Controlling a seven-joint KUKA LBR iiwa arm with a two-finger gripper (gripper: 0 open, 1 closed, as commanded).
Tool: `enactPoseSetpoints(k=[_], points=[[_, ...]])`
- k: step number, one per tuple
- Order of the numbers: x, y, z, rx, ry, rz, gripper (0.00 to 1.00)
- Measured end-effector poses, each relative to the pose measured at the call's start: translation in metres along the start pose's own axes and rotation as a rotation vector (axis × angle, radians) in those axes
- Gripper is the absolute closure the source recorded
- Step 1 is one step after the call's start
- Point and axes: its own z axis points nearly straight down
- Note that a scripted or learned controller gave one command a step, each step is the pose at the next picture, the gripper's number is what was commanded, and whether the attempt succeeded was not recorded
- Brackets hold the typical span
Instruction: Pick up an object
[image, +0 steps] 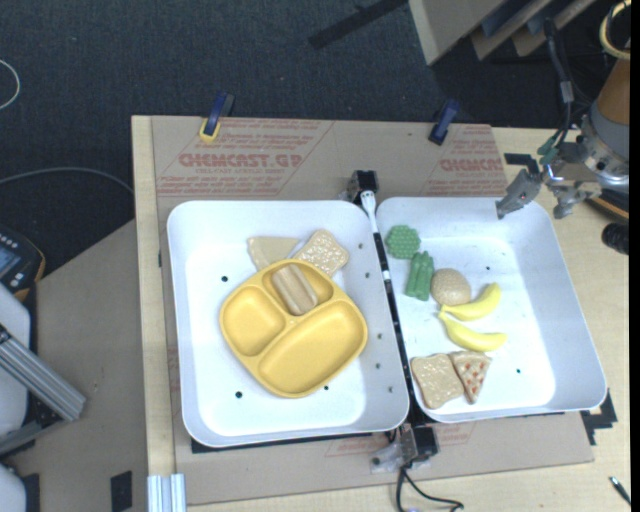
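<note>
Nearest my camera, in the right bin (560, 300), lie a slice of bread (433, 379) and a pizza wedge (471, 374), touching each other. Just beyond them sit two bananas (474, 318), one against the other, then a pale round potato-like lump (451, 287), a green pickle shape (419, 275) leaning on it, and a green broccoli head (403, 240) at the far end. Any of these could be my pick.

In the left bin (190, 330) a yellow divided plate (292, 330) carries a brown sausage-like piece (293, 288) in one compartment, with two crackers (322, 253) tucked at its far rim.

The end effector (538, 192) hangs over the far right corner of the right bin, well apart from the food, holding nothing. Its fingers look spread, though at this size I can't be fully sure.

My worry is the crowding: with everything touching, a descent could pinch two items or nudge one aside. The bananas' curved skins may slip, and the flat bread gives little to grip.

The tabletop (300, 155) is brown printed board, clamped at the far edge, with dark carpet (120, 60) behind.
</note>
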Motion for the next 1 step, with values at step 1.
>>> enactPoseSetpoints(k=[1], points=[[-0.0001,0.0009,-0.0116,-0.004,-0.002,-0.001,1.00]])
